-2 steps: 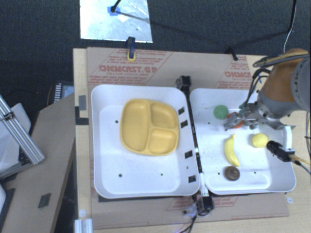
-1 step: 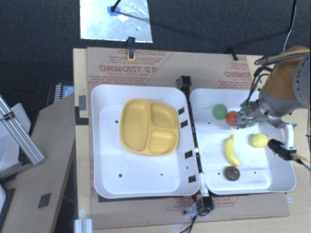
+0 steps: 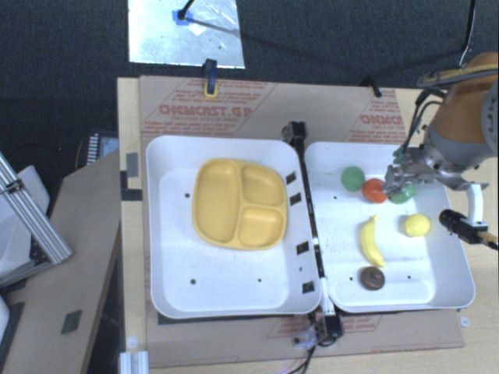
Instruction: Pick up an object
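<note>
In the right bin (image 3: 444, 287) lie a green ball (image 3: 353, 178), a red-orange round fruit (image 3: 373, 192), a green object (image 3: 404, 196), a yellow lemon (image 3: 417, 225), a banana (image 3: 370, 242) and a brown round piece (image 3: 372, 278). My gripper (image 3: 395, 181) hangs low over the bin's far right part, directly between the red-orange fruit and the green object. It partly covers the green object. Nothing is visibly lifted off the bin floor.
The left bin (image 3: 175, 279) holds a yellow divided plate (image 3: 238, 203). A black divider clip strip (image 3: 306, 209) runs between the two bins. A black-tipped fitting (image 3: 460, 224) juts over the right bin's right rim. A metal sheet (image 3: 187, 22) lies beyond the bench.
</note>
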Available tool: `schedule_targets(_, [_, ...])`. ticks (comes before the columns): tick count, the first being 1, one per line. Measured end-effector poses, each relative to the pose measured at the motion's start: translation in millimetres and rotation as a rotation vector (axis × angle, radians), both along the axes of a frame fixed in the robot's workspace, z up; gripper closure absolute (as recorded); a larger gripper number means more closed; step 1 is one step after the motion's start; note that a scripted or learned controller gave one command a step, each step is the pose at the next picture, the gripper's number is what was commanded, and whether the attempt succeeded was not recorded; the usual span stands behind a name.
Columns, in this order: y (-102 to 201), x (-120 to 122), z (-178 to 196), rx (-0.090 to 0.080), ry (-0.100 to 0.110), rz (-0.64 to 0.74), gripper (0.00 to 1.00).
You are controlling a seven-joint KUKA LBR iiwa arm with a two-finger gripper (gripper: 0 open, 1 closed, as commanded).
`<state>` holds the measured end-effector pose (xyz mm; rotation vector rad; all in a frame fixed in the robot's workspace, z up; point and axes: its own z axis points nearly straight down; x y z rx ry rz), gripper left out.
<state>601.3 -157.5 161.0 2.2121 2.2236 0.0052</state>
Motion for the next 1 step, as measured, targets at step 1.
schedule_targets(1, [-4.2,-4.3,61.6,-0.001,0.000,0.000,1.00])
